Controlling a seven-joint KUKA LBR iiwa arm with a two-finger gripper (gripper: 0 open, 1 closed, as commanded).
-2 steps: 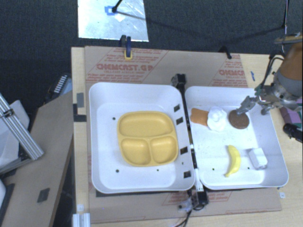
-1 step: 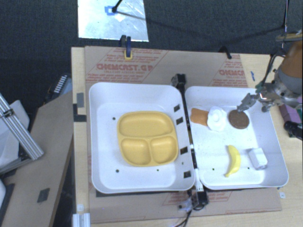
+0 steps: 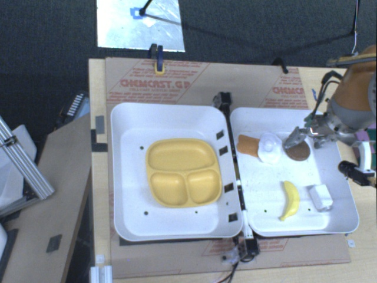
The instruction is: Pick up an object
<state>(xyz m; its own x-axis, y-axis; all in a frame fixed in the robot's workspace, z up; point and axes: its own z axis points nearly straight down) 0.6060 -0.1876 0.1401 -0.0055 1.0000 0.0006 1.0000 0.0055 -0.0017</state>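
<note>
Now | gripper (image 3: 294, 139) at right bin's (image 3: 347, 217) upper right, over brown disc (image 3: 299, 152), finger state unclear | banana (image 3: 289, 200) lower centre | yellow tray (image 3: 180, 171) in left bin (image 3: 126, 158)

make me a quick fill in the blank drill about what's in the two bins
1. The yellow divided tray lies in the ____ bin of the view.
2. The tray has ____ compartments.
3. The banana lies in the right bin, with a small ____ block to its right.
4. The gripper hovers over a round ____ disc in the right bin.

Missing words: left; three; white; brown
</note>
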